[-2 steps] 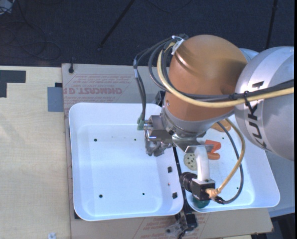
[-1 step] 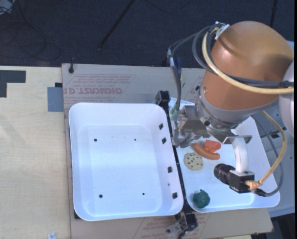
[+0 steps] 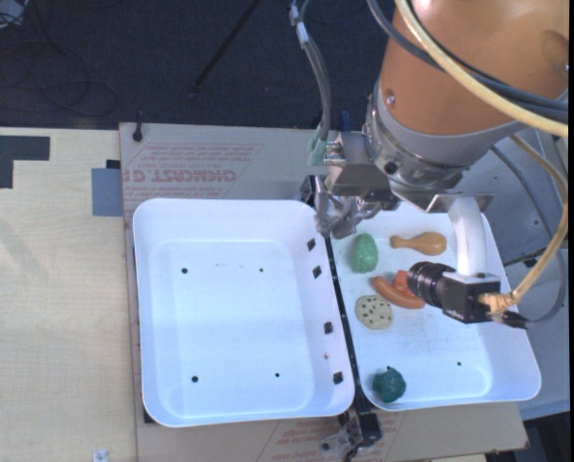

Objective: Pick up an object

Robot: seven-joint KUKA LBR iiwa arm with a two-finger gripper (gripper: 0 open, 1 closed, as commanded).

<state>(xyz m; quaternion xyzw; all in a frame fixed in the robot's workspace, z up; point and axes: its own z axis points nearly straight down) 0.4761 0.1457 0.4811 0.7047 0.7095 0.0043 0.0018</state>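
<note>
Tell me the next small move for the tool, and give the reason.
Probably a short shift toward the light green object, then down. The tool hovers at the far edge of the right bin, by the divider, with that object nearest it; the cookie and dark green piece lie farther off.
</note>
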